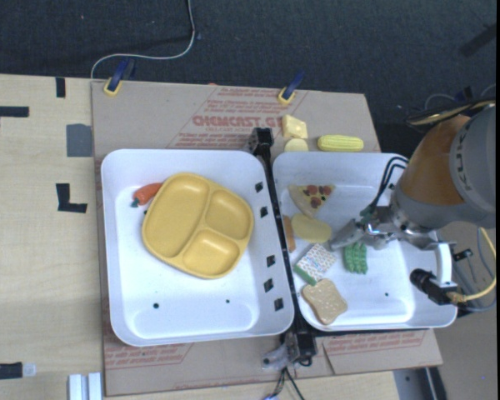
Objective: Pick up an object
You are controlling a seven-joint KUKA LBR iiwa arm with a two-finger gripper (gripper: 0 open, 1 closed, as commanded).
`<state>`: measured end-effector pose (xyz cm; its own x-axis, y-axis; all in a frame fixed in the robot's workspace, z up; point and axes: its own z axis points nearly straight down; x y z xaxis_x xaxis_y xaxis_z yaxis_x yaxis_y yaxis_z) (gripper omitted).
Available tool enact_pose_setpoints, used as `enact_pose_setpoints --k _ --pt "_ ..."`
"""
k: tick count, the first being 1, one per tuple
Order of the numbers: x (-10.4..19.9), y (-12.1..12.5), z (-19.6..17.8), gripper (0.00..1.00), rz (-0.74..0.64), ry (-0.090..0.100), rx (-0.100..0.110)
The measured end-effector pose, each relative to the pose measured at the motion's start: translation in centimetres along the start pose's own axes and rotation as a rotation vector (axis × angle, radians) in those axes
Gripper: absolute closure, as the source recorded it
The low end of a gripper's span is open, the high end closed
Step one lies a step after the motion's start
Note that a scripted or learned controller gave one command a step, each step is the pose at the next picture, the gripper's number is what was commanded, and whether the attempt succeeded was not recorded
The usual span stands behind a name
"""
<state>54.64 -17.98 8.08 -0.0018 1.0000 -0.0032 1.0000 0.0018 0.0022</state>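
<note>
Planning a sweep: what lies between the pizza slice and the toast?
In the camera view, between pizza slice and toast: a yellow piece and a checkered packet.

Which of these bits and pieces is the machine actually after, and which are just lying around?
Likely in play, right bin:
gripper
green leafy toy
pale yellow wedge
patterned square packet
toy bread slice
toy pizza slice

Lying about:
yellow divided plate
orange carrot toy
toy corn cob

orange toy [147,192] half hidden under yellow plate [198,224], arm [450,182] cut off at right
</note>
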Motion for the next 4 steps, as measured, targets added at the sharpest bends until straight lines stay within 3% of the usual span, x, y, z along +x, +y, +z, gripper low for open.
enact_pose_setpoints --k 1,2,3,4 --pt "-0.2 0.2 -1.6 1.0 0.0 0.0 -0.003" --pt "-0.1 0.1 -1.5 0.0 0.001 0.001 -0.002" --pt "1.0 -4.4 -0.5 0.0 0.002 -0.001 -0.004" --pt "1.1 -4.2 -1.6 1.0 0.001 0.002 -0.003"
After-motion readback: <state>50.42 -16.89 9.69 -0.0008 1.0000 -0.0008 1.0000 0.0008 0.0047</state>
